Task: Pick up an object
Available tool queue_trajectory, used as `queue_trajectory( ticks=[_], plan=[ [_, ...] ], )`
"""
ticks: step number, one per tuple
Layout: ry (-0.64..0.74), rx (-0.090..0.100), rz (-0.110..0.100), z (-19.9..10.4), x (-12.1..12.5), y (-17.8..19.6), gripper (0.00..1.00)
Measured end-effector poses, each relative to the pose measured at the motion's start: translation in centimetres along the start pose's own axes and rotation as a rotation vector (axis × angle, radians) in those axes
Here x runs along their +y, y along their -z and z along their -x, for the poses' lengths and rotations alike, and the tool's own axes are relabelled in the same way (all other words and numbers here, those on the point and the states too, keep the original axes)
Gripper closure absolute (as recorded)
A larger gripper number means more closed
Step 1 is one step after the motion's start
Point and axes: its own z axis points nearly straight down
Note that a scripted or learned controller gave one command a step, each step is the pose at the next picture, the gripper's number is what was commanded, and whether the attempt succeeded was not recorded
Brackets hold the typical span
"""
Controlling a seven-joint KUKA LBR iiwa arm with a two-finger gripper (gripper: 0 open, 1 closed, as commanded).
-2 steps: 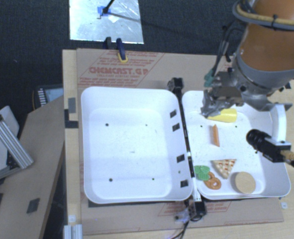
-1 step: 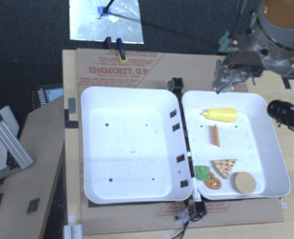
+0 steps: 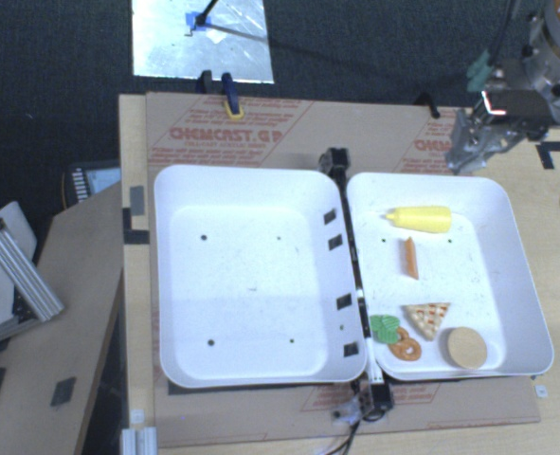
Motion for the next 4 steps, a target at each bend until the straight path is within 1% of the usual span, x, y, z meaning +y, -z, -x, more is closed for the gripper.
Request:
queue_trajectory(
  ticks=[1, 2, 3, 4],
  plan=[
    [0.010, -0.001, -0.012, -6.2, -0.1, -11.4, 1.00],
    [0.007, 0.001, 0.001, -9.3, 3.2, -8.6, 1.00],
    [0.006, 0.001, -0.003, -9.4, -0.2, -8.6, 1.00],
    [0.011, 0.002, 0.001, -9.4, 0.0, -7.5, 1.00]
  ],
)
